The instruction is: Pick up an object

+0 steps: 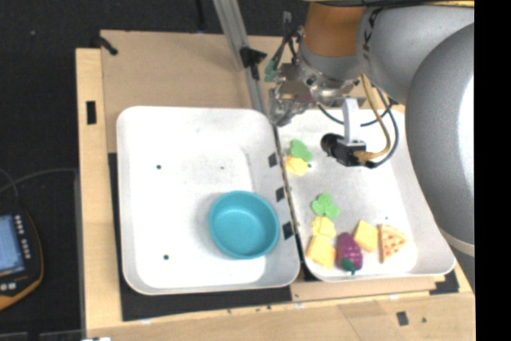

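Observation:
My gripper (pixel 283 106) hangs over the far left corner of the right bin (pixel 415 196), close to the wall between the two bins. Just in front of it lies a small green and yellow toy (pixel 298 158). Near the front of this bin are a green leafy piece (pixel 324 206), a yellow block (pixel 322 245), purple grapes (pixel 349 250), a yellow cheese wedge (pixel 366 235) and a pizza slice (pixel 390 240). I see nothing in the gripper.
A blue bowl (pixel 239 224) sits in the left bin (pixel 160 156), near its front right corner. A slanted metal post (pixel 227 4) rises behind the bins. The bulky grey arm (pixel 431 92) overhangs the right bin's right side.

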